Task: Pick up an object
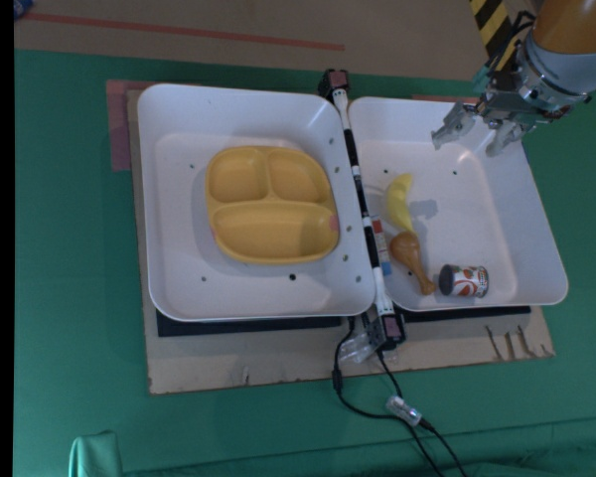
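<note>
Hovering over the right bin [536,266], the end effector [475,133] hangs spread open, gripping nothing, well apart from the banana [399,200].

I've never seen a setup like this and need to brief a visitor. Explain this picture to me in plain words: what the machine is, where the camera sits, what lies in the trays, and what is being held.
The picture comes from one camera fixed above a bench, looking down at a slant. The machine is a robot arm, grey with an orange band, reaching in from the right. At its end is the tool, two fingers for grasping; they are spread open with nothing between them, hanging over the top right of the right bin.

Two shallow white bins sit side by side. The left bin holds a yellow divided plate. The right bin holds a toy banana, a toy chicken drumstick and a small can lying on its side.

The job is to pick up an object; none is picked up yet.
</note>
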Motion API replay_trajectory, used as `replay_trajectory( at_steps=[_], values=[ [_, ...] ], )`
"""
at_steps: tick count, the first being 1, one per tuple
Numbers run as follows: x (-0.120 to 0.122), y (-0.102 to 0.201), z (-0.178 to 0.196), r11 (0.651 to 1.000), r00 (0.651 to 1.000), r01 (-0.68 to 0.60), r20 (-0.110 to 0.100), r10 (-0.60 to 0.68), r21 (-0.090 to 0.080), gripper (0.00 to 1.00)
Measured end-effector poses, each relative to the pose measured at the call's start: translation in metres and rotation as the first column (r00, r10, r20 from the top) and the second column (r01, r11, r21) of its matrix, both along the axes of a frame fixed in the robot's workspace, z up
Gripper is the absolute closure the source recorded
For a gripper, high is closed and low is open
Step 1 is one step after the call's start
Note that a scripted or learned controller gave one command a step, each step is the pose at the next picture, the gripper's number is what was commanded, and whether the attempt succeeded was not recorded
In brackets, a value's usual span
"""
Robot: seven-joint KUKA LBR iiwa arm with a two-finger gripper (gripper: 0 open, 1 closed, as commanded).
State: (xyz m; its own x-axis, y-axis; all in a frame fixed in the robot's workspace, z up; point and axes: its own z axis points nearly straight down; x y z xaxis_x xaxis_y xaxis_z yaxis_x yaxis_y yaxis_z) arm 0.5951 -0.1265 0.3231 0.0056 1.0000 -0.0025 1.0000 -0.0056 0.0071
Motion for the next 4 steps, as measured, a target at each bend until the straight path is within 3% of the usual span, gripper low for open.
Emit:
replay_trajectory(
  at_steps=[1,2,3,4],
  values=[
    [0.028,0.05,-0.032,1.0,1.0,-0.002,0.0,0.002,-0.001,0.0],
    [0.004,0.092,-0.039,1.0,1.0,-0.002,-0.001,0.002,0.001,0.0],
    [-0.04,0.088,-0.04,1.0,1.0,0.001,-0.002,-0.001,0.003,0.0],
    [-0.049,0.053,-0.041,1.0,1.0,0.0,-0.002,0.0,0.002,0.0]
  ],
)
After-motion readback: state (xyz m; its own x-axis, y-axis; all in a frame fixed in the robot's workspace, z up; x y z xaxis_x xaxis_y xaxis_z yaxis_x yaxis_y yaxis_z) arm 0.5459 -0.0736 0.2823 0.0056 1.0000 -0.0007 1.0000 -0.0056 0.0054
